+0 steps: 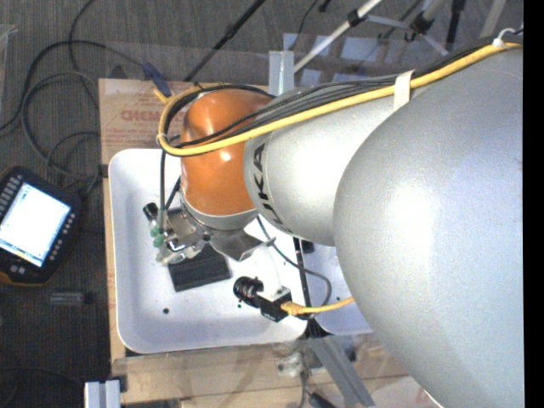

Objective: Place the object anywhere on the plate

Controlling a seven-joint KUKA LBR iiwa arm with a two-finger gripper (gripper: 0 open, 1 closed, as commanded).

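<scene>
My arm reaches in from the right and covers most of the view, its orange band point(217, 164) hanging over the left white bin point(127, 313). Below the band the gripper point(176, 243) points down into that bin, close to its floor, with small green parts on its left side. A dark flat rectangular piece point(200, 272) lies right under the wrist; I cannot tell whether it belongs to the gripper or rests on the bin floor. The arm hides whatever lies beneath it.
A small black unit point(257, 296) on a yellow cable hangs off the wrist over the bin's lower middle. A tiny dark speck point(166, 312) sits on the bin floor. A handheld screen point(32, 226) lies on the floor left of the bench.
</scene>
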